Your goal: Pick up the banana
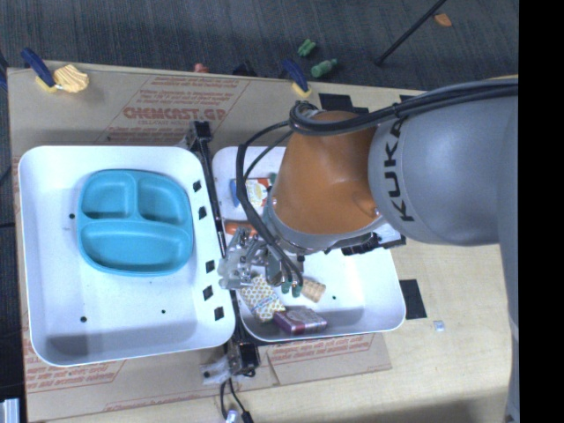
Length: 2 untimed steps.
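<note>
Blue tray [137,221], white bin [53,263]

Even overhead light, soft shadows, slightly grainy picture.

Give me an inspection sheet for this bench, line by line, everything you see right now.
Surface: pale wooden bench bearing two shallow white bins, left bin and right bin.
Job's things: banana, nothing seen.
Clutter: blue divided plastic tray in the left bin; dark purple packet and small mixed items in the right bin.
Grippers: gripper low over the right bin's left side.
Cables: black cables looping over the orange band.
Surroundings: dark floor; blue clamps at the far bench edge.
</note>
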### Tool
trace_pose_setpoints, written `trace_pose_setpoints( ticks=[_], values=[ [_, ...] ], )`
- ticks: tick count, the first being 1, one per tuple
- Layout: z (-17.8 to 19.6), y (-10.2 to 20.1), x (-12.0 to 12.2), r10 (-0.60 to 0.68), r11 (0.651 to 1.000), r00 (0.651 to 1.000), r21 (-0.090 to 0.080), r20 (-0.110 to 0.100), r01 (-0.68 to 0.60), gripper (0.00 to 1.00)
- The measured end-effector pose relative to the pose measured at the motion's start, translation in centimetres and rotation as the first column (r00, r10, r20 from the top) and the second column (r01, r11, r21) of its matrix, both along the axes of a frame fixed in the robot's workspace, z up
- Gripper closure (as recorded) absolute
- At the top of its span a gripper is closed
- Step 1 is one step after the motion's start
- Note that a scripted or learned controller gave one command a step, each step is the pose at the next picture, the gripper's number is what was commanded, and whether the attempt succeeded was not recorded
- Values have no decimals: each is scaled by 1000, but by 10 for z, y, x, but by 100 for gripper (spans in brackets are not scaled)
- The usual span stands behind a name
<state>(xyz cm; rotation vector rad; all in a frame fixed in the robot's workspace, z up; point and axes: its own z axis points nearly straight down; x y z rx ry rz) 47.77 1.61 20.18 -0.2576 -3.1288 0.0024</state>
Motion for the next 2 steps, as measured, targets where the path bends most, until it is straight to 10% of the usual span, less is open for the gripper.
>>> trace_pose_setpoints(
  ticks=[2],
  values=[
    [20,0,2,6,1000,1000,-2,2,-6,100]
  ],
)
